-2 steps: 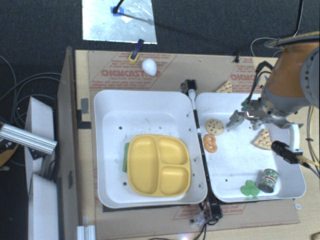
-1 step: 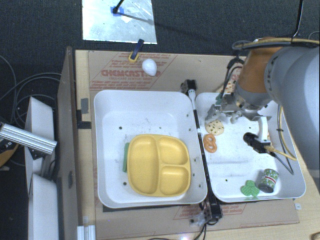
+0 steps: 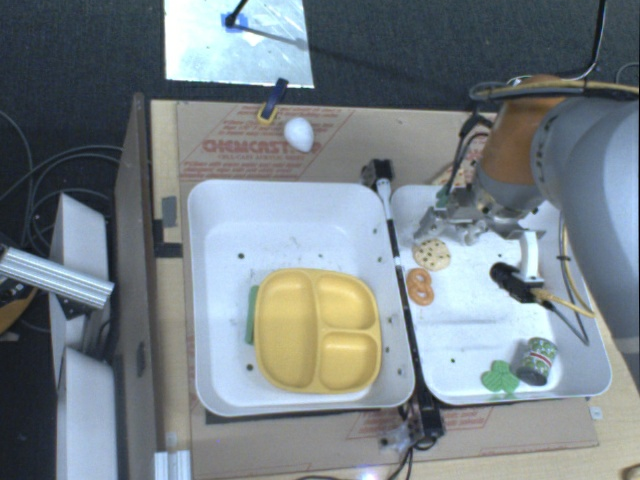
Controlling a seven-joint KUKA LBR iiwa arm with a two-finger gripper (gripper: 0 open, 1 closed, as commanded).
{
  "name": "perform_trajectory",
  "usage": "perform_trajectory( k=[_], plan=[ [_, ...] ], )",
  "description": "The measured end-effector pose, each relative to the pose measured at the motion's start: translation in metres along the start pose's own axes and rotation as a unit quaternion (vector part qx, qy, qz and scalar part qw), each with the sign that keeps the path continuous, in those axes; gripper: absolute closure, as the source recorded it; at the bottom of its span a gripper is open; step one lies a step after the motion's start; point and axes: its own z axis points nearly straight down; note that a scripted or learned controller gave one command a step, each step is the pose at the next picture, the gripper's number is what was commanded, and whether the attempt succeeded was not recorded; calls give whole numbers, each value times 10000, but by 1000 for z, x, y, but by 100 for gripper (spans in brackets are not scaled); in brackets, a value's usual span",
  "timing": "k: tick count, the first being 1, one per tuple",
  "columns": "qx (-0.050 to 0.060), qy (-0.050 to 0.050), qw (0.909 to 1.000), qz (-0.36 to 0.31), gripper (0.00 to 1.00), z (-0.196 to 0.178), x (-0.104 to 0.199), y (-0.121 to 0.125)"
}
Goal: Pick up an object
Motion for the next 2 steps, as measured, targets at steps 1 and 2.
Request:
perform_trajectory(
  k=[1,2],
  plan=[
    [-3,-4,10000,-15,0,0,7,4],
    [-19,-5,10000,-23,100,-11,6,5]
  ],
)
